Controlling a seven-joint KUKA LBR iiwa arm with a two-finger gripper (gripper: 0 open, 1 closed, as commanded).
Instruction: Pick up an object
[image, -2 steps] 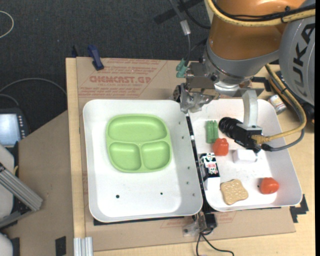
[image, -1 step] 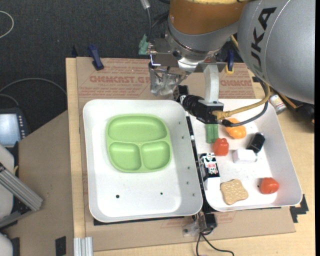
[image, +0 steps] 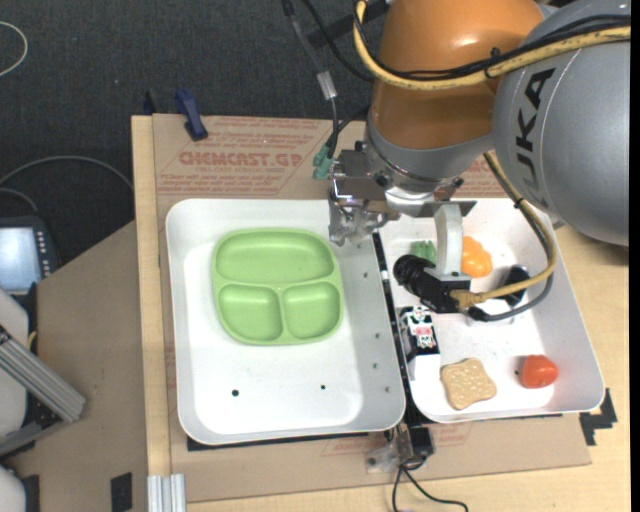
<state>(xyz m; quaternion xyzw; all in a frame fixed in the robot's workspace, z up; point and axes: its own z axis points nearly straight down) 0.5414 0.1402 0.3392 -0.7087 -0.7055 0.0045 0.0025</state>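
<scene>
Objects for picking lie loose in the right bin (image: 575, 340), within the arm's reach: nearest, a tan cracker (image: 467, 383) and a red tomato-like piece (image: 538, 371); farther back, an orange piece (image: 475, 261) and something green (image: 424, 251), partly hidden. A green divided tray (image: 278, 285) sits alone in the left bin (image: 190, 330). Jaws (image: 350, 222) hang over the divide between bins; whether they are released or clenched, I cannot tell, and nothing visibly sits in them
</scene>
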